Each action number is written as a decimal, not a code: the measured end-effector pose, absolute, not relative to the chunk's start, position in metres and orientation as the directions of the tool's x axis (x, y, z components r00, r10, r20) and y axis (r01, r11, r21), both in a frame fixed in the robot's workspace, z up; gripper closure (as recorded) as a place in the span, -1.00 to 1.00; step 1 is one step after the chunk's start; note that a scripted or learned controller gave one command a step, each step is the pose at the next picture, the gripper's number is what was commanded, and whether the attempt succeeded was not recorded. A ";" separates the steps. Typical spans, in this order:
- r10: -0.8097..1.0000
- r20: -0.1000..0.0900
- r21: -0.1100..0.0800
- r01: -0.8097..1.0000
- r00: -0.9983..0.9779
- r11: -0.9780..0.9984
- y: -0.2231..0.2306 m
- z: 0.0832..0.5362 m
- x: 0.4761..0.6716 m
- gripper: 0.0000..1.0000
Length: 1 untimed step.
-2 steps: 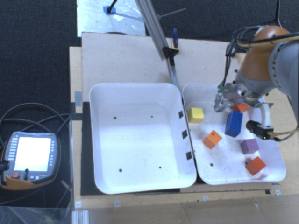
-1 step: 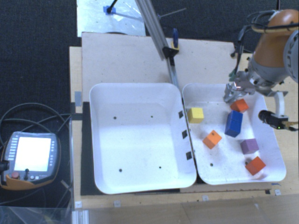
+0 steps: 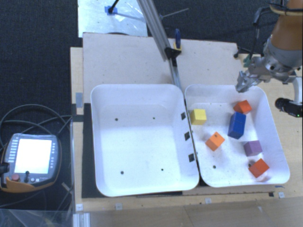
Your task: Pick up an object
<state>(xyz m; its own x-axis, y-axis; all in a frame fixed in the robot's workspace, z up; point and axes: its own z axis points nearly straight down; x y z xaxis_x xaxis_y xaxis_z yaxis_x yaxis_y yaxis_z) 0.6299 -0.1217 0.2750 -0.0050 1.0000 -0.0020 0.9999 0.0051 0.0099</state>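
Above the far edge of the right bin [image 3: 272, 126], the end effector [image 3: 243, 85] hangs over the blocks.
I cannot tell how far open it is, and nothing shows in its grip. Just below it lies an orange-red block [image 3: 242, 107], touching the top of a blue block [image 3: 236, 125]. Down and to its left sit a yellow block [image 3: 198, 116] and an orange block [image 3: 215, 141]. Farther below it are a purple block [image 3: 253, 148] and a red block [image 3: 259, 168].

Grey arm reaching from right, orange-banded wrist, tool [image 3: 244, 82] pointing down
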 end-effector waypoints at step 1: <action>1.000 -0.001 0.006 1.000 -0.005 0.005 -0.122 0.301 0.631 1.00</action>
<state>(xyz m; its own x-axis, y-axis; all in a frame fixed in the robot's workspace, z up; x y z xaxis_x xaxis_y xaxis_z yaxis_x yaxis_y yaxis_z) 0.6311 -0.1218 0.3014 -0.0054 1.0000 -0.0010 1.0000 0.0054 0.0056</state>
